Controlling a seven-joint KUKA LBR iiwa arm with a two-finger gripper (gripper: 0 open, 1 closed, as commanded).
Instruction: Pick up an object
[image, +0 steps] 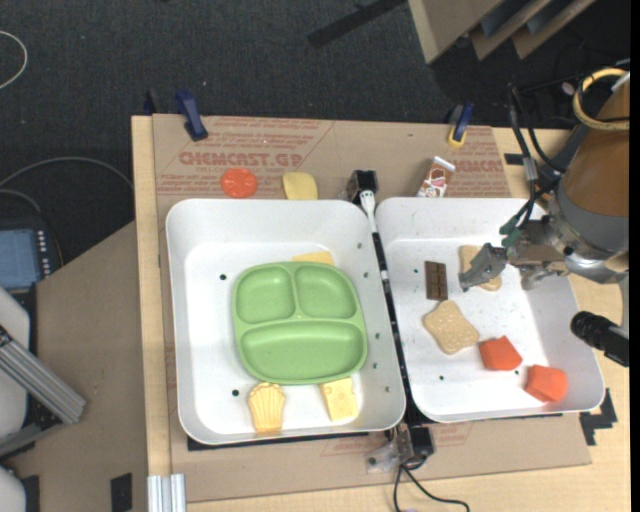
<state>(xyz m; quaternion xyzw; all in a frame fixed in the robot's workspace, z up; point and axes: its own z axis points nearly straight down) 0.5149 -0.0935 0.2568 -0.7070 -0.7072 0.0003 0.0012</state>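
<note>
Directly under the end effector: a tan cookie-like piece in the right bin, partly hidden by it. Can't tell whether the end effector is spread or pinching. Brown bar just beyond, long axis across the reach.

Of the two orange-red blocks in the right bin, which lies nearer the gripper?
The upper-left block, beside the tan bread slice; the other block sits lower right, farther from the gripper.
</note>
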